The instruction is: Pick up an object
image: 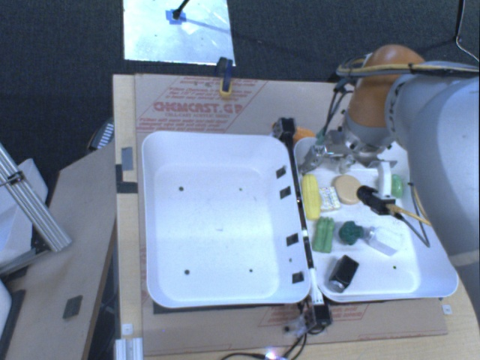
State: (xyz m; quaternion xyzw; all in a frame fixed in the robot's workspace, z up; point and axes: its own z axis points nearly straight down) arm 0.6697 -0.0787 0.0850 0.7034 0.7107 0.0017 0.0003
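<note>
One grey arm [442, 133] bends low over the right bin [427, 280], gripper [321, 154] at its far corner

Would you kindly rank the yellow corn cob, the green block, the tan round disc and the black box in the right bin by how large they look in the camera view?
1. Yellow corn cob, the longest.
2. Green block.
3. Tan round disc and black box: these two look about alike, so I would not rank them.

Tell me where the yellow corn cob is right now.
The yellow corn cob lies in the right white bin, along its left wall, just above the green ridged block.
</note>
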